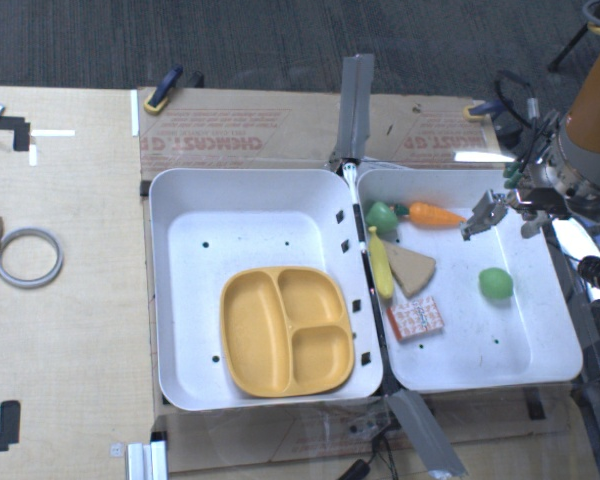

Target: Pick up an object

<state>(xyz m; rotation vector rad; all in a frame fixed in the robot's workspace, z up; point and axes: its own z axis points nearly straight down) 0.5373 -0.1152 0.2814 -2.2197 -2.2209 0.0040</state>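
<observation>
The right bin (540, 358) holds a carrot (435, 215) beside a green pepper (382, 215), with a yellow banana (380, 264), a tan wedge (412, 269) and a red-patterned box (416, 319) below. A green ball (496, 283) lies apart.

I see dark grey carpet (280, 18) along the far side and a pale wooden bench top (70, 298) on the left, evenly lit.

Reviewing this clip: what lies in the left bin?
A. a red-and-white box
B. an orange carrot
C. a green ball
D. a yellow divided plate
D: the yellow divided plate lies in the left bin, while the ball, carrot and box lie in the right bin.
</observation>
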